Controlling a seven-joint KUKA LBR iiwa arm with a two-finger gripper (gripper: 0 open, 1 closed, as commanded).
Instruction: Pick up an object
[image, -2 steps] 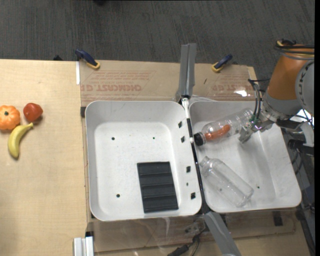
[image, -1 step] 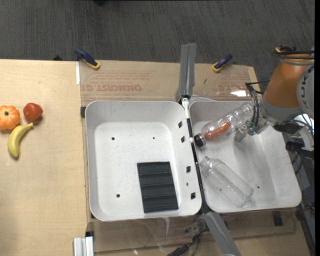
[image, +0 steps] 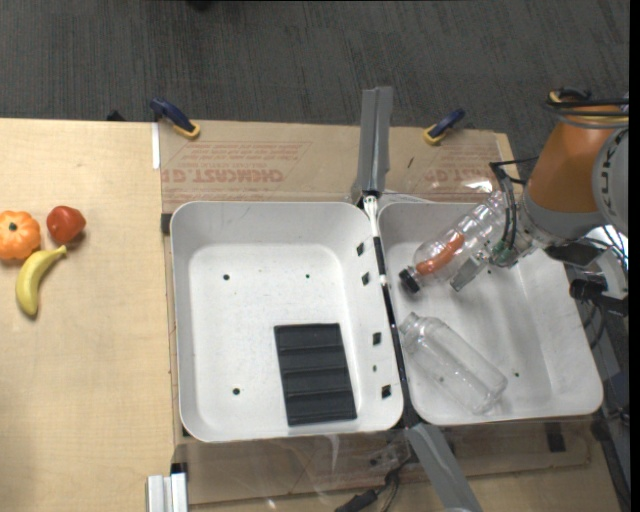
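Two shallow white bins sit side by side on the bench. The left bin (image: 200, 330) holds one thing: a black ribbed block (image: 315, 373) lying flat near its front edge, a little right of the middle. The right bin (image: 560, 370) holds a clear plastic bottle (image: 450, 362) lying on its side, slanted from the bin's left wall toward the front right.

The arm (image: 575, 165) reaches in from the right over the back part of the right bin. Its gripper (image: 465, 270) points down and to the left, and a second clear bottle with an orange patch (image: 452, 248) lies along it, with its dark cap (image: 409, 282) toward the divider between the bins. The bottle's clear body overlaps the fingers, so whether the claw is closed on it or how wide it stands cannot be told.

Outside the bins, on the wooden table to the left, lie an orange fruit (image: 17, 236), a red apple (image: 66, 224) and a banana (image: 34, 280) close together. Two clamps (image: 175, 117) pin the cardboard sheet (image: 260, 165) behind the bins.
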